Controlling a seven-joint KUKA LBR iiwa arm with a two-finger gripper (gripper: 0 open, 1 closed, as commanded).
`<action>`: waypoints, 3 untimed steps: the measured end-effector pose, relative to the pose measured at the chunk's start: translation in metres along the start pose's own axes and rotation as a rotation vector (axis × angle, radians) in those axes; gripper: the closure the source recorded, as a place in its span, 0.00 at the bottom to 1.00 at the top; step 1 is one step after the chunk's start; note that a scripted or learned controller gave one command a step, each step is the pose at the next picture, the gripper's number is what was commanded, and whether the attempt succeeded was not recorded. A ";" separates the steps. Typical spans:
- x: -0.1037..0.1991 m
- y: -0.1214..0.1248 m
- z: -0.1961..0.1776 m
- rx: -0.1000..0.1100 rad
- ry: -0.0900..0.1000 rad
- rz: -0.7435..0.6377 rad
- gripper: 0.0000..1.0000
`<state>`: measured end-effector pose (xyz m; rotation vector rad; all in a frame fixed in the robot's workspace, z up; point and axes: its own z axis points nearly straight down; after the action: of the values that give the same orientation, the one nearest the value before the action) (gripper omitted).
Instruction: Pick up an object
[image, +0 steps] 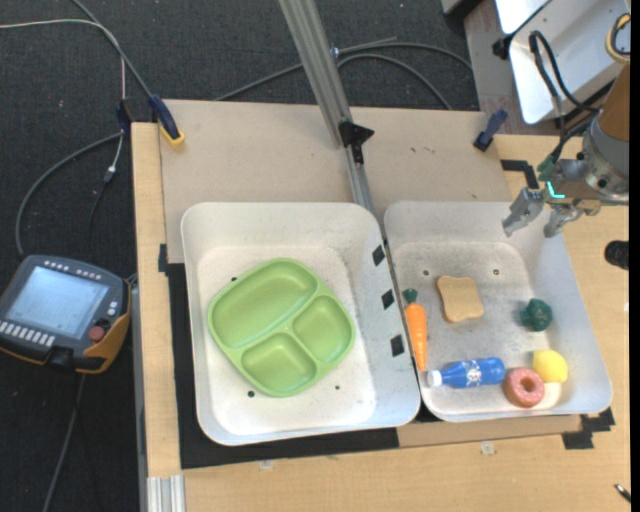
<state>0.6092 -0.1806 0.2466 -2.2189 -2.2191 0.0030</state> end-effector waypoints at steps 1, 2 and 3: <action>0.000 0.001 -0.002 -0.004 -0.001 -0.001 0.00; 0.000 -0.002 0.060 0.002 0.001 0.000 0.00; -0.003 -0.006 0.104 0.001 0.001 0.000 0.00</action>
<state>0.6032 -0.1837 0.1431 -2.2181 -2.2177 0.0039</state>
